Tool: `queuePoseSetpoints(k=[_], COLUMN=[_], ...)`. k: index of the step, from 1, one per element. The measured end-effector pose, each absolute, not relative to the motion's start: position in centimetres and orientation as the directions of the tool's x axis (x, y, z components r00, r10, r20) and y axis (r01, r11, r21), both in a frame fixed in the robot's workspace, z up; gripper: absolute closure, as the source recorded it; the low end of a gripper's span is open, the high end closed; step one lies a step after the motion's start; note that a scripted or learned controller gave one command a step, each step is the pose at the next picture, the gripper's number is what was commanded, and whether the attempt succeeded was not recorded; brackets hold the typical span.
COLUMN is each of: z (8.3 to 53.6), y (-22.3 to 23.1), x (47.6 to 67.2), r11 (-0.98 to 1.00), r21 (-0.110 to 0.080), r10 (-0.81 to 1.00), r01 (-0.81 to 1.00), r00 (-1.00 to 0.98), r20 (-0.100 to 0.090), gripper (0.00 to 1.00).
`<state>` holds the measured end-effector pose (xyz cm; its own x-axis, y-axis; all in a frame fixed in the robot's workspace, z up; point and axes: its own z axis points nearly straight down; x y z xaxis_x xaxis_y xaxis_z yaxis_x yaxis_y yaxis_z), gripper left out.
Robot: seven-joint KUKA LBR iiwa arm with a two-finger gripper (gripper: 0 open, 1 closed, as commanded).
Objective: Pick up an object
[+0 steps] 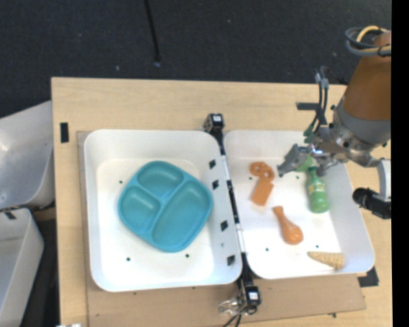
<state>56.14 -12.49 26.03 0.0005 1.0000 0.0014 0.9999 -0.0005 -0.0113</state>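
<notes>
Plywood bench (68, 101) is seen from above, and two shallow white plastic bins are set on it side by side. The left bin (102, 264) is occupied by a turquoise divided plate (165, 205) with three compartments. In the right bin (358, 247) several small things are scattered: an orange pretzel-shaped toy (262, 170) touching an orange cylindrical block (262, 192), an orange drumstick-shaped toy (288, 226) just below them, a tan ridged cone (327, 258) near the front rim, and a green plastic bottle (317, 193) lying toward the right side. The grey arm with the orange band (367, 90) is extended over the right bin, and the two-finger gripper (308, 157) is positioned just above the bottle's top end. Whether the gripper is released or clenched cannot be told.
</notes>
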Motion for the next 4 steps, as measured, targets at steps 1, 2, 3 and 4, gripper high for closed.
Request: queuePoseSetpoints(k=[1, 2, 3, 4], z=[26.7, 20.4, 14.1, 9.8], y=[-12.5, -12.5, -12.3, -12.5], x=[56.4, 56.2, 55.7, 55.7], r11=[0.002, -0.001, -0.002, -0.003], r21=[0.001, -0.004, -0.005, -0.003], r10=[1.0, 1.0, 1.0, 1.0], r01=[1.0, 1.0, 1.0, 1.0], r00=[-0.002, 0.001, 0.002, 0.003], r20=[0.0, -0.001, -0.001, -0.001], gripper=[0.0, 0.0, 0.0, 0.0])
